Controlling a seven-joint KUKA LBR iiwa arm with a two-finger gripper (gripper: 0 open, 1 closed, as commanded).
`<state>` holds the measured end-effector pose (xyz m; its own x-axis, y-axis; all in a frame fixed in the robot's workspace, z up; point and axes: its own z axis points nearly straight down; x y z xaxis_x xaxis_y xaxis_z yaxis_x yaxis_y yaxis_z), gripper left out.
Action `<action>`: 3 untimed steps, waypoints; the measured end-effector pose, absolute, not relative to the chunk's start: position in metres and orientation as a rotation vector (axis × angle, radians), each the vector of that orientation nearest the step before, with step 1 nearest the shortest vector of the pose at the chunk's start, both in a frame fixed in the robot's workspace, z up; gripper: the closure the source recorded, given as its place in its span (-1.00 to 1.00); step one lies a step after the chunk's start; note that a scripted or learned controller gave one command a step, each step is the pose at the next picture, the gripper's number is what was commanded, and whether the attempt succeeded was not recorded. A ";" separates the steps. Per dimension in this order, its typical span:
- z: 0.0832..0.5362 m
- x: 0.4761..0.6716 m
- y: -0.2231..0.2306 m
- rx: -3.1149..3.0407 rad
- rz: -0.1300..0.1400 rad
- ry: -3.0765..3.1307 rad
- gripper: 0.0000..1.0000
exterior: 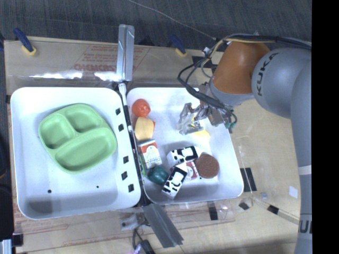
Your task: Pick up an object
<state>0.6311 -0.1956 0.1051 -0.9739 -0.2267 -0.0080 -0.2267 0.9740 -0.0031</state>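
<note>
My gripper hangs over the upper middle of the right bin, reaching in from the right under the orange band. A small pale yellow piece lies just below and to the right of it. Along the bin's left wall sit a red tomato, a yellow fruit and a small carton. Lower down lie two black-and-white cow-patterned pieces, a brown round piece and a teal piece. I see nothing gripped.
The left bin holds a green divided plate. A raised divider with black clips separates the bins. Cables loop beside the wrist. Blue clamps stand at the bench's back edge.
</note>
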 end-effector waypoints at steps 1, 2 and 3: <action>0.244 0.660 -0.124 0.022 -0.002 3.128 1.00; 0.180 0.645 -0.206 -0.301 0.000 3.130 1.00; 0.222 0.654 -0.127 -0.078 0.000 3.135 1.00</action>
<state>0.6542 -0.1272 0.2223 -0.9987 -0.0498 -0.0057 -0.0498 0.9988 -0.0003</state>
